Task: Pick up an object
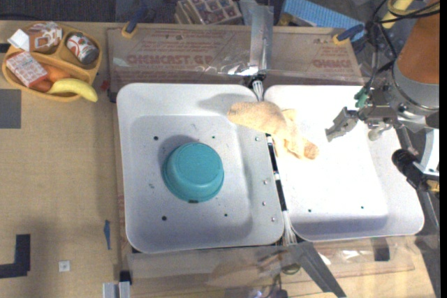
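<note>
At the far left of the bench sits a yellow tray (14,73) holding a banana (74,88), an orange piece of fruit (54,72), a small red-and-white box (26,68) and 2 round sections with small printed items in them. It lies well apart from the bins.

Next comes the left bin (133,108), white and shallow. A teal bowl (194,172) rests upside down in its lower middle part, apart from the walls.

Across the ridge where the 2 bins meet lies a tan, lumpy object (269,123) (it looks like a soft toy or a piece of bread, hard to tell which). Its rounder, broader end rests on the upper right corner of the left bin, and its narrower end reaches down and to the right into the right bin (349,199), ending near that bin's upper left area.

To the right of the tan object, over the upper part of the right bin, hangs the gripper (340,126). Its dark fingers point left and slightly down toward the tan object, near it but not touching; nothing sits between them, and whether they stand wide or narrow cannot be told from this angle. The grey arm (412,91) with its orange band enters from the right edge, with black cables looping above it.

Behind the bins runs a brown cardboard wall (181,61) with printed lettering.
</note>
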